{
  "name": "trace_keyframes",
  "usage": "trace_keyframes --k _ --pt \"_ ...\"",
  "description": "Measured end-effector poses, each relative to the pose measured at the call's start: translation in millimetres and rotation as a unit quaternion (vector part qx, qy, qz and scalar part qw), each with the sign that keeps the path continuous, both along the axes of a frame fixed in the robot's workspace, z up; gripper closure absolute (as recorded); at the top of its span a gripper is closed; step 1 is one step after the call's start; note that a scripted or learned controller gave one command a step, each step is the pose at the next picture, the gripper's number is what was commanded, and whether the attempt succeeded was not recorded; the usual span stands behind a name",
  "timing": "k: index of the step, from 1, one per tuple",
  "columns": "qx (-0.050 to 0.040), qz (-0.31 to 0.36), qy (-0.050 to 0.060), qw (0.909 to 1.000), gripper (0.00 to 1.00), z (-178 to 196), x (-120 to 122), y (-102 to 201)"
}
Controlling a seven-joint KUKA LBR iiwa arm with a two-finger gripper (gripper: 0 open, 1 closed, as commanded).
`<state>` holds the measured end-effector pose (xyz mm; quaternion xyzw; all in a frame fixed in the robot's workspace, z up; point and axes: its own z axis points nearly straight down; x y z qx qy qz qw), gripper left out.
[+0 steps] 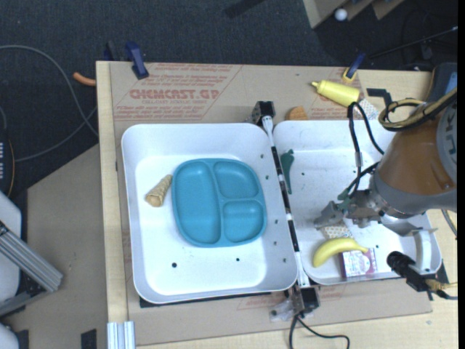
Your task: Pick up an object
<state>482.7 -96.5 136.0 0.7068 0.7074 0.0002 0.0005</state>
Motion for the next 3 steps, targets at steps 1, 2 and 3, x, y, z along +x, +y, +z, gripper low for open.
trace_keyframes --k 1,2,3 --pt "-0.0005 0.000 0.000 1.0000 0.00 -51.8 53.4 -34.1" --pt "0.0007 -0.001 0.002 1.0000 0.00 -52.0 -4.2 -17.2" --pt "0.0011 0.000 0.001 1.0000 0.00 -51.7 -3.7 5.5"
